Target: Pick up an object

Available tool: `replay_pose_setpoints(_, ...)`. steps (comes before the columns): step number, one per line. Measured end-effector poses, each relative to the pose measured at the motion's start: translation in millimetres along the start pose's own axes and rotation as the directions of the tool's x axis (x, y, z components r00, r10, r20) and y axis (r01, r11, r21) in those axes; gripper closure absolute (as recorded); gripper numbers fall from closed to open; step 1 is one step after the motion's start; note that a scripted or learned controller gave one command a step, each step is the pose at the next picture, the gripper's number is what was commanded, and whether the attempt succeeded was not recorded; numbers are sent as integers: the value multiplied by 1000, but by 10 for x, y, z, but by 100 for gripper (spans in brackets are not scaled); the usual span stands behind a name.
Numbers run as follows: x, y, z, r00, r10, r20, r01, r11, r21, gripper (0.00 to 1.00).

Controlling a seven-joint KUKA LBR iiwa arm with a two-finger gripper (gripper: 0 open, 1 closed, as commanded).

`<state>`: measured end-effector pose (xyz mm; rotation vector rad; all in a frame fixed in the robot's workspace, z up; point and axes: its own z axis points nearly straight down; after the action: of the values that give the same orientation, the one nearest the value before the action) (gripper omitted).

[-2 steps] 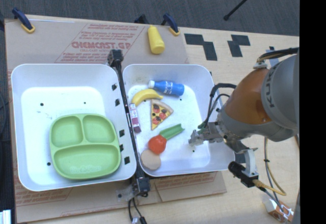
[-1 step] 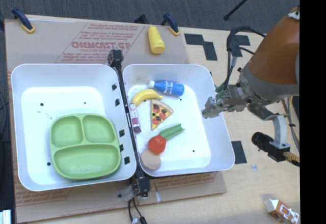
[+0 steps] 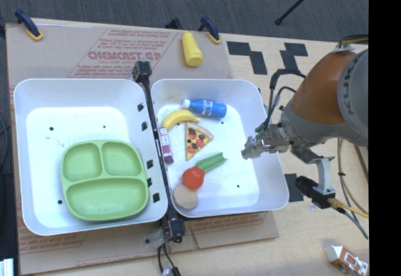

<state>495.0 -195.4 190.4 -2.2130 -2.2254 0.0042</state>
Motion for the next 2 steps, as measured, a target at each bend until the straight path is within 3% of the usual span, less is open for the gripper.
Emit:
replay_pose_setpoints(1,66,-187,-81,1000,-1,0,1,1000,-1,100)
replay_pose_setpoints(2,252,-178,-190,1000,-3,1,3,1000,-3,100)
